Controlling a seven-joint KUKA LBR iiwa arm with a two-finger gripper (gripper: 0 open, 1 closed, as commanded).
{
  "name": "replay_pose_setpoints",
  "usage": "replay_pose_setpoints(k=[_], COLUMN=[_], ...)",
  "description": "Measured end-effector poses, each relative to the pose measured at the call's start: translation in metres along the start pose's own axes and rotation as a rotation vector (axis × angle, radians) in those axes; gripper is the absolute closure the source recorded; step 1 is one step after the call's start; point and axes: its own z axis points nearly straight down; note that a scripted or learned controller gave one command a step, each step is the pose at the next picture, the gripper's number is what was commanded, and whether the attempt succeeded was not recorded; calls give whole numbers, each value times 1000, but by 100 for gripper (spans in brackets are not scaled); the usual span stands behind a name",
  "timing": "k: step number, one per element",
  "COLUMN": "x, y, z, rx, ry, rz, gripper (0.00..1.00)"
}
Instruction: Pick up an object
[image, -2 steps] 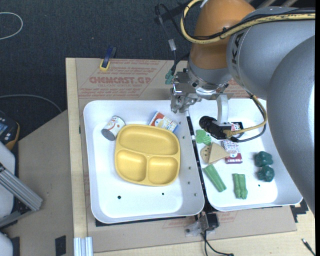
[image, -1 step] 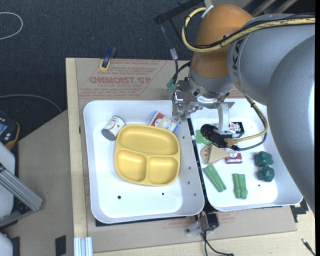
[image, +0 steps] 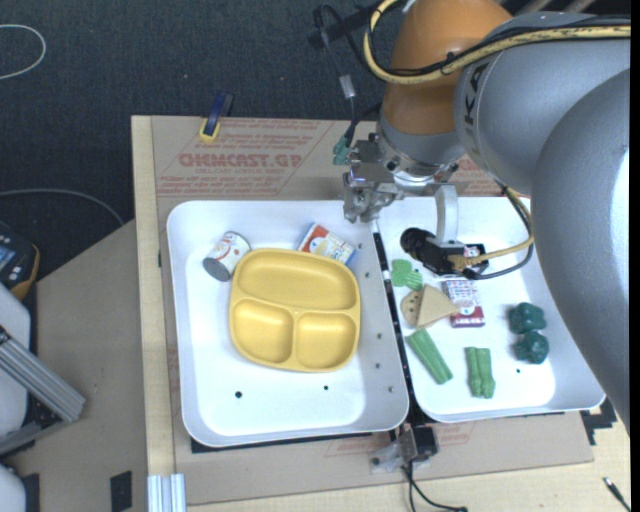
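My gripper (image: 360, 205) hangs over the far end of the rim between the two bins, just above the white surface, with nothing seen in it. Closest to it in the left bin (image: 190, 330) is a small white, red and blue carton (image: 327, 243), with a tipped small can (image: 225, 255) and a yellow divided plate (image: 295, 305) beyond. The right bin (image: 560, 385) holds a light green piece (image: 405, 272), a tan wedge (image: 430, 305), a red and white packet (image: 463, 300), two long green vegetables (image: 432, 355) (image: 480, 370) and two dark green lumps (image: 527, 318) (image: 533, 347).
The arm's big grey body (image: 560, 130) covers the right bin's far right part. Both bins rest on a cardboard sheet (image: 250, 160) with a blue and yellow clip (image: 213, 118) at its far edge. Bare white floor lies in the left bin's near part.
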Motion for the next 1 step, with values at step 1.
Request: replay_pose_setpoints(k=[1], x=[1], y=[-3], z=[-1], rx=[4], ry=[0], rz=[1], gripper=[100])
